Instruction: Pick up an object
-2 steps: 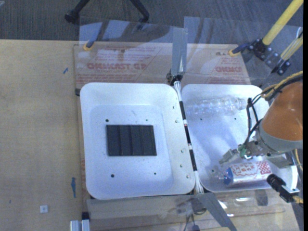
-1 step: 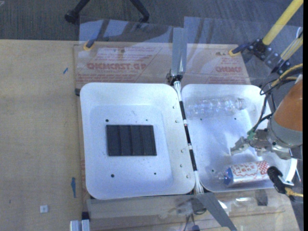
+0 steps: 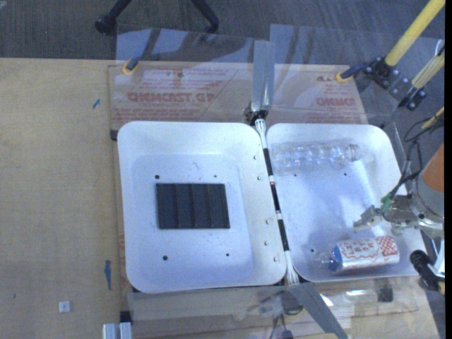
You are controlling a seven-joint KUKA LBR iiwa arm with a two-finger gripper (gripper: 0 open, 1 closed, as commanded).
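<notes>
Clear plastic catches the light in the right bin (image 3: 378, 136): a transparent bottle (image 3: 314, 155) lies on its side along the far wall, at about twelve o'clock within that bin. Its long axis runs nearly three-to-nine, tipped slightly so the three o'clock end sits a touch farther from the camera. It is so see-through that I cannot tell which end is the neck.

Near the bin's front wall, at about five o'clock, lies a second bottle with a red-and-white patterned label (image 3: 361, 253). Its long axis also runs close to three-to-nine, and its clear, narrower end points toward nine o'clock and a little toward the viewer.

The gripper (image 3: 376, 215) reaches in at the bin's three o'clock side, its metal fingers (image 3: 364, 219) pointing toward nine o'clock, just above the labelled bottle and apart from it. Nothing shows between the fingers; they look close together, possibly with a small gap, though the view is too soft here to be sure.

In the left bin (image 3: 134, 189), a dark ribbed rectangular pad (image 3: 192, 205) lies flat near the centre, its long sides running three-to-nine.

Both bins rest side by side on a wooden bench (image 3: 49, 189).
</notes>
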